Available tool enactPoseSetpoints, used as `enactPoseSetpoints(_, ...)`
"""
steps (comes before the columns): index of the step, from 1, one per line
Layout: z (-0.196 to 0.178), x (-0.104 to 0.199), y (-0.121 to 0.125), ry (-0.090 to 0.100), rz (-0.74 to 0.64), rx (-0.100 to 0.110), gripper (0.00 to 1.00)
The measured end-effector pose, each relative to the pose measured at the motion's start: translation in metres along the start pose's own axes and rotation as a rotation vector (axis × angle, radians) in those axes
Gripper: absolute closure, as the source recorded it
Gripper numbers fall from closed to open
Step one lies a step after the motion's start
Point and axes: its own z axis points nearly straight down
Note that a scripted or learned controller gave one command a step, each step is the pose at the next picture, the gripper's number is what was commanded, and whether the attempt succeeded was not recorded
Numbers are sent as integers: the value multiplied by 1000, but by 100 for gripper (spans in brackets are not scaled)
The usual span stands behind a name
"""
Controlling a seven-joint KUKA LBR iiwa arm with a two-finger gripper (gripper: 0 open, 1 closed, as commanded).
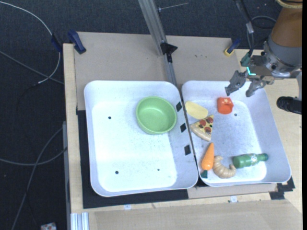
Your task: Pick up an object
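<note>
The hand [244, 86] hangs over the far edge of the right bin [268, 128], its two fingers [233, 87] spread apart with nothing between them. Just below and slightly left of the hand lies a small red block-like toy [225, 105], close to the left fingertip but apart from it. Further left of that sits a pale yellow rounded piece [196, 110], and a toy pizza slice [203, 128] rests just beneath it. Well below the hand, near the front wall of the same bin, lie an orange toy carrot [207, 157], a tan croissant-shaped toy [224, 168] touching or nearly touching the carrot's lower end, and a green bottle [249, 160] on its side just right of the croissant. Far to the left of the hand, in the left bin [120, 166], a light green bowl [156, 114] stands upright near the bin's far right corner. Both bins rest on the desk [120, 56], whose far edge carries blue clamps [76, 42].
</note>
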Motion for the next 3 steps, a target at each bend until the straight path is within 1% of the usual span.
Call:
enactPoseSetpoints(1,-4,0,1,-1,0,-7,0)
enactPoseSetpoints(2,38,1,-1,0,0,-1,0)
enactPoseSetpoints(3,99,8,-5,1,0,2,0)
